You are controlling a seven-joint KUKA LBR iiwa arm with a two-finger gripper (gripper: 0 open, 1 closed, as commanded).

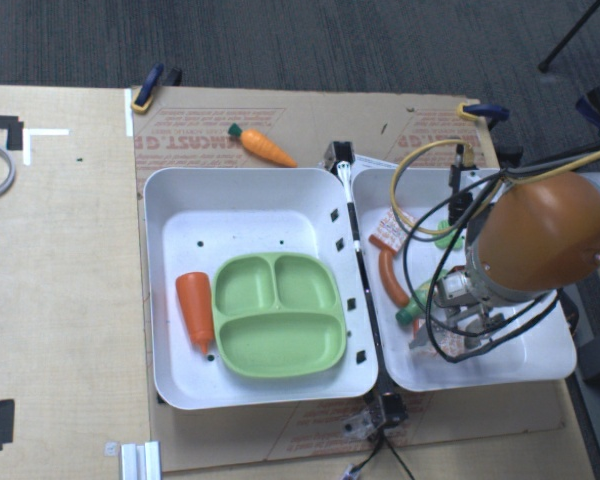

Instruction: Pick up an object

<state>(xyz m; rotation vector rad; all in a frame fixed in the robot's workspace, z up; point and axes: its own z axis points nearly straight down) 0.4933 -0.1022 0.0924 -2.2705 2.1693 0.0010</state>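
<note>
Bench: tan top with a cardboard sheet (310, 128) clamped over it, dark carpet behind. Two white bins side by side. Left bin (170, 208) holds a green divided plate (278, 314) with an orange cylinder (195, 310) just beside its left edge. A toy carrot (263, 145) lies on the cardboard, outside the bins. Arm (540, 233) hangs over the right bin (550, 358); gripper (460, 313) is down among cables, grip state impossible to tell. A red sausage-shaped object (391, 273) and a green piece (409, 314) lie just left of it.
</note>
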